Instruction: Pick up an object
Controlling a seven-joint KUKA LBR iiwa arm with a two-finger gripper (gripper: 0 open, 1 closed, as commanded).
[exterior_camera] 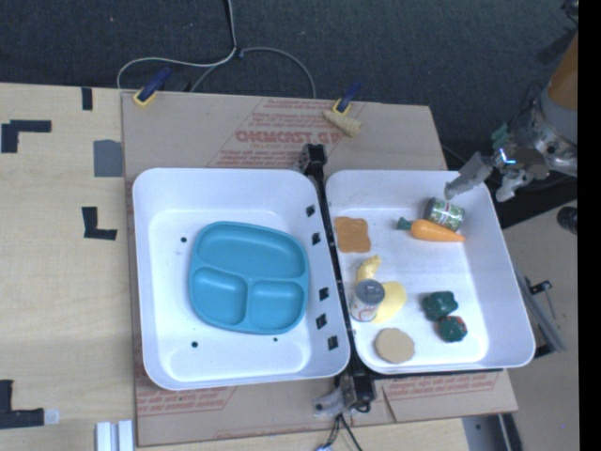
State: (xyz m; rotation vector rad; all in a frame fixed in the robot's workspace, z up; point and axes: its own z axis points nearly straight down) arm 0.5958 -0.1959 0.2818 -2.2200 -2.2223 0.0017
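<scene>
My gripper (486, 184) hangs over the far right corner of the right bin (488, 252), open, with nothing between its fingers. Its left fingertip (460, 184) is just above a small green-and-silver can (447, 214). An orange carrot (438, 233) lies against the near side of that can. Further left in the bin are a brown slab (353, 234), a yellow piece (367, 269), a grey-capped jar (368, 295) leaning on a yellow lemon (392, 299), and a tan round cookie (394, 346). A green pepper (439, 303) and a red strawberry (454, 328) sit near the front right.
The left bin (160, 252) holds a blue divided plate (249, 277). A black divider with clips (322, 252) runs between the bins. Clamps (344, 118) and a cable (225, 54) lie on the cardboard behind the bins.
</scene>
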